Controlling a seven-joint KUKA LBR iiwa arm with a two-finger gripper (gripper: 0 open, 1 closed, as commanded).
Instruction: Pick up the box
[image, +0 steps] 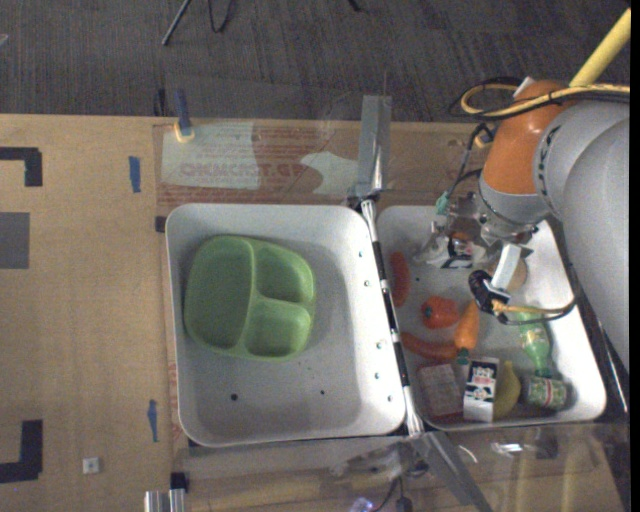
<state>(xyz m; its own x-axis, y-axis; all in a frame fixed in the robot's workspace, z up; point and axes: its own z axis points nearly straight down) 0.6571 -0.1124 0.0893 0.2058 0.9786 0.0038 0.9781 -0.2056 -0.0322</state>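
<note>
The gripper (452, 243) hung over the far end of the right bin (583, 395); its state could not be told. The box (481, 389), a small carton, lay at that bin's near edge, between a brown block (438, 383) and a banana (508, 388).

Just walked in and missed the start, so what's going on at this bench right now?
A grey robot arm reaches into the right bin, its gripper near the bin's far end. The small box it should pick up lies untouched at the near edge among toy food. A green divided plate sits in the left bin.
</note>
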